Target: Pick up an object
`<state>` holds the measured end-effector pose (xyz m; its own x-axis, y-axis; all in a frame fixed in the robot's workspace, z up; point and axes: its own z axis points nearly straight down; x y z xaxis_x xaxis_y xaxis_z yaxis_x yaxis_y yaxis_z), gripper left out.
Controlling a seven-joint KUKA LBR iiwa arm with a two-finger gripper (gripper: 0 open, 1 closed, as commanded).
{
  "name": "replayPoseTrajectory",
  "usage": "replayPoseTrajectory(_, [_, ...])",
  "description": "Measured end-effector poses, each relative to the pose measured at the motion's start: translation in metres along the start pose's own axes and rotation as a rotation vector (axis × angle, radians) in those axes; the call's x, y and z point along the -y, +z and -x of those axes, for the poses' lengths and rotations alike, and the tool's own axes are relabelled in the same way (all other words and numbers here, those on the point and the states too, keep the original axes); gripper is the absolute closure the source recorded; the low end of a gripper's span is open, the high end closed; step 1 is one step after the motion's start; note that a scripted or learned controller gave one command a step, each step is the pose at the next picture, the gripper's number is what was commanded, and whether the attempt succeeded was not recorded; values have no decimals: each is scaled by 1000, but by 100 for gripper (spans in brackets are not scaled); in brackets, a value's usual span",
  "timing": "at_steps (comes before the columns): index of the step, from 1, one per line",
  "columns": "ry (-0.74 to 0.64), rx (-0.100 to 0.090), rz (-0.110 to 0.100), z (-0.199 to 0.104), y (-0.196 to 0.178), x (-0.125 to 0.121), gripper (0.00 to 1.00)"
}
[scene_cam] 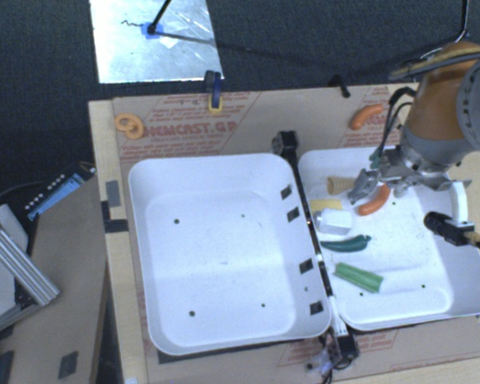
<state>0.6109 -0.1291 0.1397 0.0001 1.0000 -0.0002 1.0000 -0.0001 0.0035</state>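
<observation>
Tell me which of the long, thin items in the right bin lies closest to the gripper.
The orange sausage-shaped piece, right beside the gripper. The dark green curved pod and the light green stick lie farther down the right bin.

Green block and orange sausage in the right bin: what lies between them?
In the camera view, the dark green pepper lies between the green block and the orange sausage, on the bin floor; a white block sits just left of that line.
</observation>
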Motion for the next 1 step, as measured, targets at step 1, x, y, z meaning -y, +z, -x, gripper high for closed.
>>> replayPoseTrajectory(1, [-1,0,-5,6,58,-2,0])
